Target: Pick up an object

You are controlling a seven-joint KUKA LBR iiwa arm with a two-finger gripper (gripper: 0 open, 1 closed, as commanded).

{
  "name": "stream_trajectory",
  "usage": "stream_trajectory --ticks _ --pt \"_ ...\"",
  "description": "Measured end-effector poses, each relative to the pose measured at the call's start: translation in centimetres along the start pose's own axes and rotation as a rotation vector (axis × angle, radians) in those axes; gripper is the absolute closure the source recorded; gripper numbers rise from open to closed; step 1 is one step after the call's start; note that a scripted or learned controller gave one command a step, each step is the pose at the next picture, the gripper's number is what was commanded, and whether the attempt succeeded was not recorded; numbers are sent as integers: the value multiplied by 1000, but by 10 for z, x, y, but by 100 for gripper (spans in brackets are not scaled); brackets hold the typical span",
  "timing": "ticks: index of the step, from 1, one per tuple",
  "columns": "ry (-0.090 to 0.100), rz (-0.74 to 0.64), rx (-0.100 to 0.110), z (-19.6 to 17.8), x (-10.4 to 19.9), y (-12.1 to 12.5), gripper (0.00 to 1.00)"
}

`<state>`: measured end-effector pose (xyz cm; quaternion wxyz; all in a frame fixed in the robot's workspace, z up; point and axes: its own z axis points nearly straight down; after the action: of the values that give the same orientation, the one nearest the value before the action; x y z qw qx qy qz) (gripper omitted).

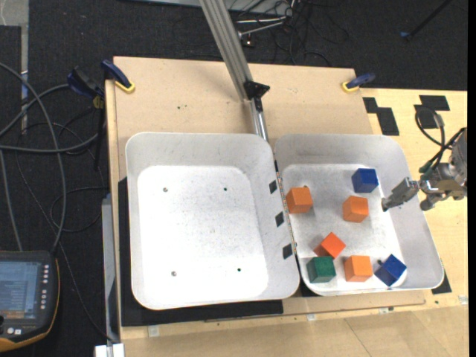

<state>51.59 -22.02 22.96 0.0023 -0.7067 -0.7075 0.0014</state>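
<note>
The worktop (312, 88) is a light wooden board that carries two shallow white bins side by side. The left bin (145, 162) shows its bare speckled floor, and the right bin (327, 155) holds seven small cubes. An orange cube (300, 199) lies near the left wall of this bin, just beside the border between the two bins. A blue cube (364, 180) sits toward the far right part, and a second orange cube (355, 209) is near it, a little closer to the camera. Lower in the bin, a third orange cube (332, 245) is turned at an angle, and it is just beside a green cube (322, 269). A fourth orange cube (358, 268) stands next to the green one, and a second blue cube (390, 269) is at the near right corner, just beside that orange cube. The tool (398, 194) comes in from the right edge and is over the right wall of the right bin, apart from all cubes; the closest ones are the far blue cube and the orange cube near it. I cannot tell how far the tool is open, and no cube is seen in it. A metal pole (227, 36) crosses the worktop from the top, and blue clamps (115, 73) grip the far corners of the board.
</note>
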Motion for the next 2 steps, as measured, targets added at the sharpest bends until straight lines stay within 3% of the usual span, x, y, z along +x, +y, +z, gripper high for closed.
stream_trajectory --ticks 1,2 --pt "-2 0 -5 -3 0 1 0" --pt "0 1 -1 43 6 -4 0"
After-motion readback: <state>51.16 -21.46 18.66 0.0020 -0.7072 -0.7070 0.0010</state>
